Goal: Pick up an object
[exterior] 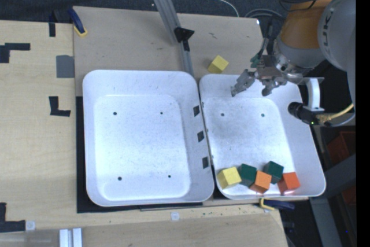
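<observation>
Camera view: looking down at a slant on two white bins sitting side by side on the bench.
Arm: reaching in from the right, its orange band showing at the top right.
Gripper [254, 86]: hanging over the far edge of the right bin [300, 142], its two fingers spreading apart and gripping nothing.
Fingers [240, 85]: pointing down and toward the left, one tip near the bin's far left corner, the other just right of it.
Blocks: five lying bunched along the near wall of the right bin, well apart from the gripper.
Yellow block [229, 176]: sitting leftmost in the row, turned a little off the wall's line.
Green block [247, 172]: touching the yellow one on its right.
Orange block [262, 181]: sitting in front of the green pair, tilted cornerwise.
Second green block [274, 169]: lying just behind the orange one.
Red block [289, 181]: sitting rightmost, near the bin's near right corner.
Long axis: the blocks are looking cube-like, so none is telling.
Loose yellow block [218, 64]: lying on the bench beyond the right bin, left of the gripper.
Left bin [92, 124]: lying beside the right one, their rims touching.
</observation>
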